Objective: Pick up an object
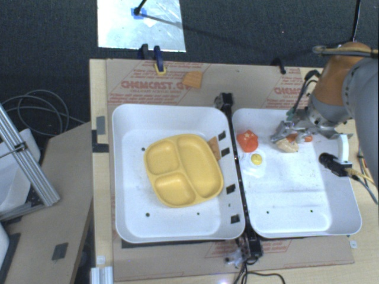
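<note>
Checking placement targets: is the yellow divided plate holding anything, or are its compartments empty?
Empty. The yellow divided plate in the left bin shows three bare compartments; the toy food lies in the right bin.

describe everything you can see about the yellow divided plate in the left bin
The yellow divided plate lies flat in the middle of the left bin, turned at a slant to the bin's walls. It looks like smooth, matte plastic, pale yellow, with rounded corners and a raised rim. Ridges split it into three compartments: two side by side at the far end and one at the near end. All three look bare. A small tan piece sits against its far right edge. The gripper is over the other bin, well away from the plate.
</note>
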Motion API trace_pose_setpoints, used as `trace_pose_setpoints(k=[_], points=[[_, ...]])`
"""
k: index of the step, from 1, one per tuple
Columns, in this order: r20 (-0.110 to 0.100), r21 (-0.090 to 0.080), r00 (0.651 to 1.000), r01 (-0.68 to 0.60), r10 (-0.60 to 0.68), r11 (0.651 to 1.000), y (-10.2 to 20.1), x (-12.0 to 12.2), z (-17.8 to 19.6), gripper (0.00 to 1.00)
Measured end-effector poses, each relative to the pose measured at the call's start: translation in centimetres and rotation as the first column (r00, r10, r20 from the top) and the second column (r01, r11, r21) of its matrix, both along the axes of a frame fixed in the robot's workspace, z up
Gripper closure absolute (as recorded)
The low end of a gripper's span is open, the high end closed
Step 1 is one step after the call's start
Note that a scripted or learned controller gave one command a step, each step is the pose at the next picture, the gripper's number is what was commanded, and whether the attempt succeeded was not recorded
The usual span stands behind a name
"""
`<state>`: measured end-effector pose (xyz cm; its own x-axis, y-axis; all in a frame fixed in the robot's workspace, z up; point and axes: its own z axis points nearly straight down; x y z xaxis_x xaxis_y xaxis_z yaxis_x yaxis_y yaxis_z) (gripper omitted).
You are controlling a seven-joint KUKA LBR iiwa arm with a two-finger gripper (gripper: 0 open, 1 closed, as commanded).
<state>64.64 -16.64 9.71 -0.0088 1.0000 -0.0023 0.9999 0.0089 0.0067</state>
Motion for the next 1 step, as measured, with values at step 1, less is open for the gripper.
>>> trace_pose_setpoints(k=[1], points=[[-0.004, 0.004, 1.000, 0.002, -0.002, 1.000, 5.43, -3.77, 7.18, 1.00]])
